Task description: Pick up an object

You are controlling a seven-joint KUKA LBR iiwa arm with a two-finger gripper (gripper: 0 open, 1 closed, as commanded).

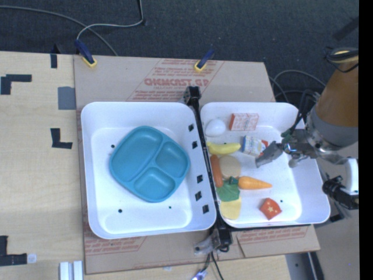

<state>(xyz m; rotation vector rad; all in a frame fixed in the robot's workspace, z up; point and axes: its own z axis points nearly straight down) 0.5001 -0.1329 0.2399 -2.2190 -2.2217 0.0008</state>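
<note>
Robotics lab bench: clamps (87, 56) are pinning cardboard sheet (169, 80) at frame top, cables (70, 19) are trailing across upper left

Red print on the cardboard sheet (169, 77) under the bins — upside down, blurred — cannot be read.

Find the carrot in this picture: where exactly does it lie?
In the camera view the carrot lies in the right bin, near its middle, pointing right, just above the red piece and below the gripper.
</note>
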